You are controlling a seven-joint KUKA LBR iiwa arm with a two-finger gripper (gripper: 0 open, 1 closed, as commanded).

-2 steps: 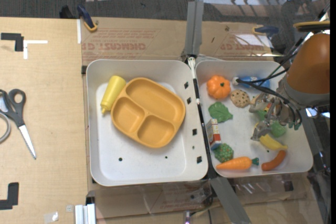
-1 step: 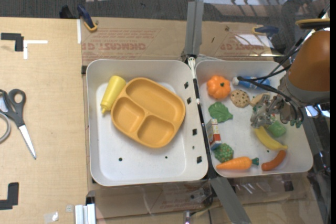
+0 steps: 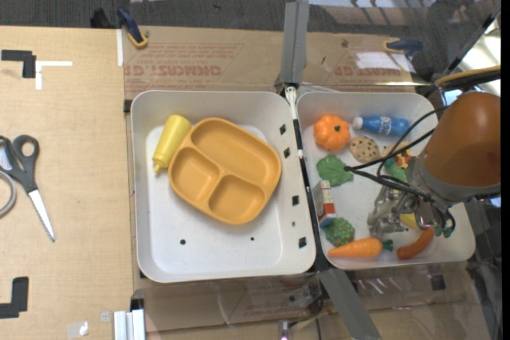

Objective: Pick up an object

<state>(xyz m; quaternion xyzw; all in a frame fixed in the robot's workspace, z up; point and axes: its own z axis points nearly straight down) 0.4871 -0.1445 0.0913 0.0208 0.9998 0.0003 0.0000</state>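
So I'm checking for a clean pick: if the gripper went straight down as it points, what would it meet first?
Probably the carrot or the bin floor beside it; the gripper hangs just above, but depth is unclear from this slant.

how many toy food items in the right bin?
8 visible: pumpkin, cookie, bottle at the back; leafy green, small packet mid-left; broccoli, carrot, sausage in front. The gripper may hide more.

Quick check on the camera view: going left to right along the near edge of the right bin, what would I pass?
Broccoli → carrot → claw, down over the bin floor → red sausage, near the right bin's corner.
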